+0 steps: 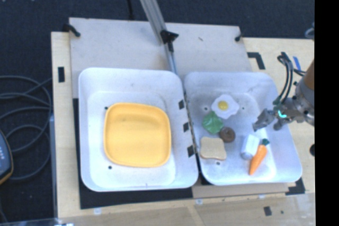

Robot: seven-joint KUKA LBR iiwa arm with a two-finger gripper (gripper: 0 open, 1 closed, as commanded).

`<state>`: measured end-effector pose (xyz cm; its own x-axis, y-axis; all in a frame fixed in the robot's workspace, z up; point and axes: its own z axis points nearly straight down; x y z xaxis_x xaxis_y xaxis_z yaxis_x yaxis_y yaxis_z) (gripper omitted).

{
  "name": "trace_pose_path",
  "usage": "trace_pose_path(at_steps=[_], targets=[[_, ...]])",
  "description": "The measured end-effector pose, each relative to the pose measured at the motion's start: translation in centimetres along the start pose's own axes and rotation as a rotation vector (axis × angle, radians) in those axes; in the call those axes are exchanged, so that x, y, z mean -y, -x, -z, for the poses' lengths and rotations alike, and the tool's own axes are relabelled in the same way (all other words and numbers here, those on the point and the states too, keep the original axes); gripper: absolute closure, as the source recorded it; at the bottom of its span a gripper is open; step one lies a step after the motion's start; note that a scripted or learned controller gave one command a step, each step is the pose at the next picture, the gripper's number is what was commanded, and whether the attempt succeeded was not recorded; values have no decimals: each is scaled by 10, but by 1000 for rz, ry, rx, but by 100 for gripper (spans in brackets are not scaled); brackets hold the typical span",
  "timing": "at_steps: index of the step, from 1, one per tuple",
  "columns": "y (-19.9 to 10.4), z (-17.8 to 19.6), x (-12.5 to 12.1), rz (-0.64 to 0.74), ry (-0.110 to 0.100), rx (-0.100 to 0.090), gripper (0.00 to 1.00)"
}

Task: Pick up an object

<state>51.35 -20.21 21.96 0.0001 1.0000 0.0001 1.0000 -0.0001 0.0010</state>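
The right bin (280, 169) holds several toy foods. A fried egg (224, 106) lies near its middle, with a green leafy piece (213, 124) and a small brown round piece (228, 134) just below it. A slice of bread (213, 149) rests at the front left. A white bottle (248, 146) and an orange carrot (257, 159) lie side by side at the front right. My gripper (269, 123) hangs over the bin's right side, just above and to the right of the bottle. It is open, with nothing between its fingers.
The left bin (90, 82) holds a yellow square plate (137, 134). A metal pole (150, 0) slants up from the back edge between the two bins. Cables (21, 98) lie on the floor at the left.
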Motion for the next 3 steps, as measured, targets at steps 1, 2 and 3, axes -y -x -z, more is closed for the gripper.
trace_pose_path(at_steps=[1, 2, 3], targets=[[0, 0, 0, 0, 0, 0, 0], [-4, -61, 5, -1, -6, -1, 0], [-4, -113, 6, -1, -5, 0, 0]])
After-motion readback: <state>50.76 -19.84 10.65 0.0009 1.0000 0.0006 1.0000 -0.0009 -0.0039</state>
